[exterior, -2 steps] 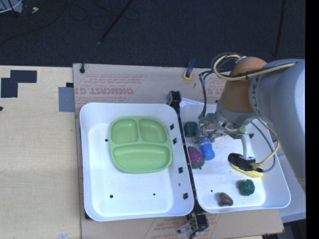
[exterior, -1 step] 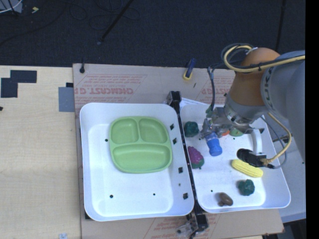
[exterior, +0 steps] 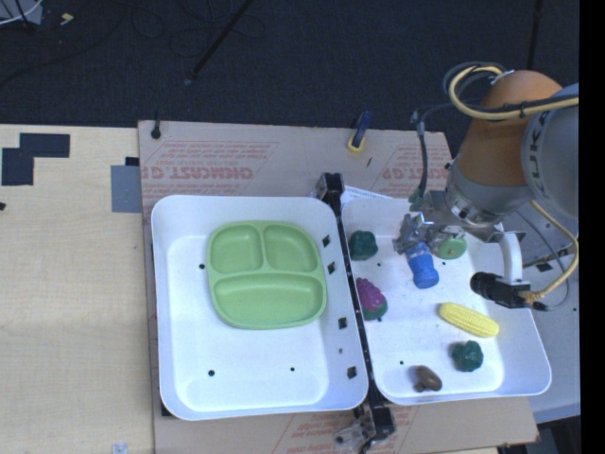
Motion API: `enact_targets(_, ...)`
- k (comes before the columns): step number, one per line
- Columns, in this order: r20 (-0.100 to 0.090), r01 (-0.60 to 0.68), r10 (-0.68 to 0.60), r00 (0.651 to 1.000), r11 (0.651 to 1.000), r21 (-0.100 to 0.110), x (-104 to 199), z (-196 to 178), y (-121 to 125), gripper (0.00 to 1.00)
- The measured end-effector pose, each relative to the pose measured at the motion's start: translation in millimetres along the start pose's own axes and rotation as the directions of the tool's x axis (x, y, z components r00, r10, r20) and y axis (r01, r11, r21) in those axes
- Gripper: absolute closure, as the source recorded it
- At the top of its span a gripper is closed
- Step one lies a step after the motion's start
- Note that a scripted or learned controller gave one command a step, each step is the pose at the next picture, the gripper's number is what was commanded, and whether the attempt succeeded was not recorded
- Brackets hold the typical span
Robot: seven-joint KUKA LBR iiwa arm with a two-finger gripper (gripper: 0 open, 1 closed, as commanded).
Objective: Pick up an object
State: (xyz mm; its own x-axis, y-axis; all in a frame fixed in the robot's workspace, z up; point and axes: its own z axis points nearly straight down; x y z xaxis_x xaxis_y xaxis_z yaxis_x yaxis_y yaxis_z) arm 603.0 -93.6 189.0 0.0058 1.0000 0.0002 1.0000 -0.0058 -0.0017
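Blue plastic bottle-shaped toy (exterior: 423, 270), right bin (exterior: 529, 372), centre-right of frame, directly under grey two-finger gripper (exterior: 416, 239). Judged light, rigid, slick (likely to roll); body best pinched crosswise. Gripper state cannot be told.

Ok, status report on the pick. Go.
Gripper low in the right bin, over the blue bottle. Bottle lying on the bin floor, grasp unconfirmed. Pale green piece close beside it; corn apart.

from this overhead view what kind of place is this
Probably a robotics lab test bench: a robot arm over two white bins, toy food like plastic corn, and loose cables on dark floor.
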Motion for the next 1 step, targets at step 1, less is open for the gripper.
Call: enact_targets(1, 0.000, 0.006, -0.006, 1.000, 1.000, -0.001, -1.3, -39.3, 0.8, 1.00)
